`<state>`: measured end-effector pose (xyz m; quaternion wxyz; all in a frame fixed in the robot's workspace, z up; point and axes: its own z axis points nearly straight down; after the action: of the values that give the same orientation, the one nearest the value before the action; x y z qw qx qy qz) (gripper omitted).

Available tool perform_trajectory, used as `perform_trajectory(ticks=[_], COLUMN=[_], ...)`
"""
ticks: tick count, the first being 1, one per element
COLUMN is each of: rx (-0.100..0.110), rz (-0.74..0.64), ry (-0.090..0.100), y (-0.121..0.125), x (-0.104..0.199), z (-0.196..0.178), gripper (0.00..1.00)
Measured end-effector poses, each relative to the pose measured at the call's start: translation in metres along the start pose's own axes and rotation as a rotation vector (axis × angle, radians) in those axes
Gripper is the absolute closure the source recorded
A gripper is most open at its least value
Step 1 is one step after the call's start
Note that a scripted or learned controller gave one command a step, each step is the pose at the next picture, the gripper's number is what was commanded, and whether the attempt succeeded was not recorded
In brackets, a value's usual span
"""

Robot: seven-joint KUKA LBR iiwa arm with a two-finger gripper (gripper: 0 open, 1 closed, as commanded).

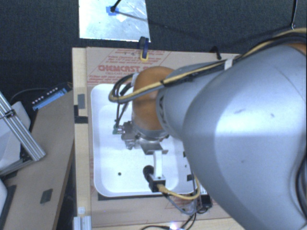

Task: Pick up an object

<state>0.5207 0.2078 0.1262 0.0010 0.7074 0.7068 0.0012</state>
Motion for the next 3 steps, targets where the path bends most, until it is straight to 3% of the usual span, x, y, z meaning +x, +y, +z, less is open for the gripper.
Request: perform_trajectory(ticks=[1,2,3], rx=[-0.012,0.009,-0.005], rz=[-0.007,-0.002,-0.007], ry=[0.004,-0.001,0.005], y=[0.107,0.055,0.02], x=[0.028,0.021,0.028], z=[-0.069,-0.021,-0.134], gripper=[1.0,1.0,1.0])
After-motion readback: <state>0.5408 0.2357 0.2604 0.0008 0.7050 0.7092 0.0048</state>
